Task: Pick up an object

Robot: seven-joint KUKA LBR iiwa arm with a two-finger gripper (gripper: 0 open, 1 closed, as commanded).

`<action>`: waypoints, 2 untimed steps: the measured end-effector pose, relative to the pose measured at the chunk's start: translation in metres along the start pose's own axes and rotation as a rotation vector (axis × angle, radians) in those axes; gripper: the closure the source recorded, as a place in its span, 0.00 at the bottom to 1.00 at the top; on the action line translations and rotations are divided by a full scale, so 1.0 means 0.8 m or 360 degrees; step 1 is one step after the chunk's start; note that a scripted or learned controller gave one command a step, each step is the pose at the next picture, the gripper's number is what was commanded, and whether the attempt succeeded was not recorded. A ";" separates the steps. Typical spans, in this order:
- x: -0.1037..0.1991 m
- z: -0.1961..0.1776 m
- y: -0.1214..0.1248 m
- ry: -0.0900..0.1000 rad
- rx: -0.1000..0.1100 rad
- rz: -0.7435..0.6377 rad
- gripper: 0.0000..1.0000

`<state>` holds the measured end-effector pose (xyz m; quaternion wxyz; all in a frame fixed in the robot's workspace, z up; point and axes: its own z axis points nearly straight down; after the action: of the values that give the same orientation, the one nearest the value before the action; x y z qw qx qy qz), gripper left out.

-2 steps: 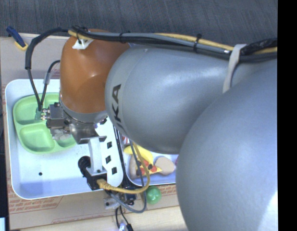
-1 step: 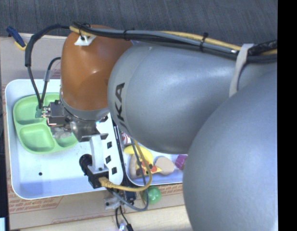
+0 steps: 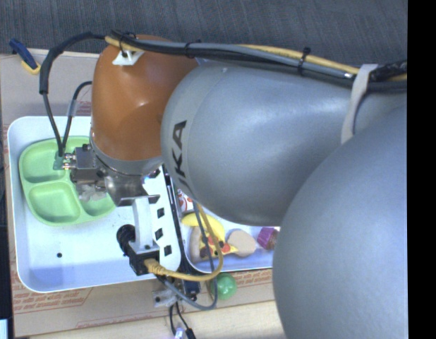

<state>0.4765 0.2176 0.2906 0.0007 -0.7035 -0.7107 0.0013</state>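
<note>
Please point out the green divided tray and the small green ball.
green divided tray [image 3: 52,202]: camera view, floor of its lower compartment.
small green ball [image 3: 224,286]: camera view, middle of its visible side.

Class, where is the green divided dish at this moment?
The green divided dish lies at the camera view's far left, in the upper-left corner of the white bin, its right edge hidden under the arm.

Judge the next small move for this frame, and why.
Probably a short descent toward the green three-compartment plastic tray: the gripper sits over its right edge in the white bin, while the yellow curved object and peach rounded object lie farther right.
</note>
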 end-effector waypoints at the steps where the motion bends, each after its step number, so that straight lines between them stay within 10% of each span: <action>1: 0.000 0.016 0.000 -0.0001 -0.0001 0.0002 1.00; 2: 0.001 0.004 0.000 -0.0002 0.0002 -0.0008 1.00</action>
<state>0.4764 0.2186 0.2877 0.0007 -0.7017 -0.7125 0.0020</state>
